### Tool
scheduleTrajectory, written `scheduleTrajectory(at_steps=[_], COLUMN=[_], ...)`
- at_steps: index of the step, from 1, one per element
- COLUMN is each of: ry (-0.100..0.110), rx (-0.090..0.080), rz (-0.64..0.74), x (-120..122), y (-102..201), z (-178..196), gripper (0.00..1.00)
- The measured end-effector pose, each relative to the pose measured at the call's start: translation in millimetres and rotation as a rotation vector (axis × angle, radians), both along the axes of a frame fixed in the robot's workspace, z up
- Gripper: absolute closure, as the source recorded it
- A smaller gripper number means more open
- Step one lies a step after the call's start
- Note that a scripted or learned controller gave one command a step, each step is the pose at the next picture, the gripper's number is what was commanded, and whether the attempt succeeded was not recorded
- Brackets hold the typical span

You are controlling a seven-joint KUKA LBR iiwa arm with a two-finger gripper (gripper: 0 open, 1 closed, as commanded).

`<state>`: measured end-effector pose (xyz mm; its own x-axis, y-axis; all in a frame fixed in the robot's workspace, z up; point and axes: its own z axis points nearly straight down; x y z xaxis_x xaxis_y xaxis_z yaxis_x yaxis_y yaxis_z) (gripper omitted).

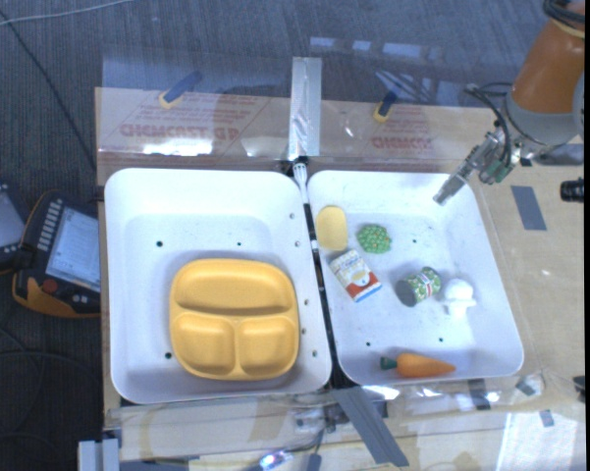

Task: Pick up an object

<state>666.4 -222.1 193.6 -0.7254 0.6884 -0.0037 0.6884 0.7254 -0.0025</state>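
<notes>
The right bin (491,263) holds several small things: a pale yellow piece (332,227), a green bumpy ball (374,238), a red and white carton (354,274), a grey-green can (419,286) lying on its side, a white mushroom-shaped toy (458,294) and an orange carrot (420,366) by the near wall. My gripper (450,188) hangs over the bin's far right corner, pointing down and left. It is apart from every object and nothing shows in it. The green ball lies closest, to its lower left.
A yellow divided tray (235,317) lies in the left bin (137,224). A handheld pendant (59,253) sits on the floor left of the bench. Cables cross the floor at the back left. Bare bin floor surrounds the objects on the right.
</notes>
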Motion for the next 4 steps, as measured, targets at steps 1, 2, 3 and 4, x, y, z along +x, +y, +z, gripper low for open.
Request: scheduleTrajectory(at_steps=[1,2,3,4], ry=[0.002,0.001,0.003,-0.008], rx=[0.001,0.005,-0.002,-0.003], rz=[0.0,0.041,0.211,0.212], x=[-0.4,-65.0,-9.3,-6.9], y=[0.1,1.1,62.4,64.1], z=[-0.9,-101.5,-103.6,-94.0], gripper=[0.0,0.0,0.0,1.0])
